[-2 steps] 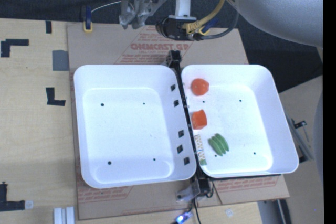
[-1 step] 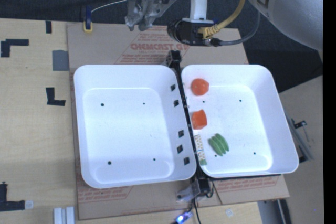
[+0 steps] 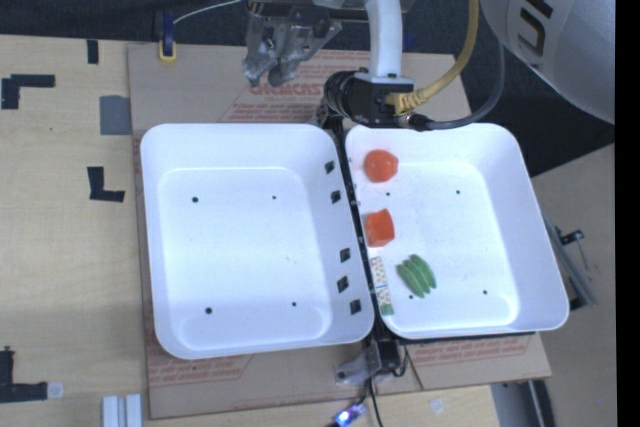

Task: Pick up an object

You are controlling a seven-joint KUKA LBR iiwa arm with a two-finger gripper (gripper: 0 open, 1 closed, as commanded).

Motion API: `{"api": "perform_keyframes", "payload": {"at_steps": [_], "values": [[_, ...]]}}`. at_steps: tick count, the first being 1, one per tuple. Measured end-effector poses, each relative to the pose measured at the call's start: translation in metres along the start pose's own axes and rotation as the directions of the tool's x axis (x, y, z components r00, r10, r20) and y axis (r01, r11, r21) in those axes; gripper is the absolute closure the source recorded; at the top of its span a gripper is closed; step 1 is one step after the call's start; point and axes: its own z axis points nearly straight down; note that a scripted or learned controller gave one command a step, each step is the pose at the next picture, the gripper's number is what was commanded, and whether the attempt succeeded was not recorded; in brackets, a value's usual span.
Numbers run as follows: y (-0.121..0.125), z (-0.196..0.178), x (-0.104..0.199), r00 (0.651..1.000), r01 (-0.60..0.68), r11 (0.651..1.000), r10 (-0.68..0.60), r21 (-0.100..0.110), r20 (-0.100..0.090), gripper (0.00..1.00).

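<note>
While the gripper (image 3: 272, 65) hangs above the bench behind the left bin (image 3: 160, 215), nothing lies between its fingers; whether they are parted cannot be told. All candidates sit in the right bin (image 3: 500, 215): two orange pieces (image 3: 380, 165) (image 3: 379, 228) just beside the dividing rim, and a green pod-like item (image 3: 417, 275) nearer the front. Risk: a descent on either orange piece may strike that rim, or nudge the piece away. The slim green item may slip out of a closing grasp.
</note>
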Motion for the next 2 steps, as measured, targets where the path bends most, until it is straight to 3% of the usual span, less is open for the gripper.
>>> {"api": "perform_keyframes", "payload": {"at_steps": [1,2], "values": [[-0.0256,0.0000,0.0000,1.000,0.000,1.000,0.000,0.000,0.000,1.00],[-0.0330,0.0002,0.0000,1.000,-0.001,1.000,0.001,-0.001,0.000,1.00]]}}
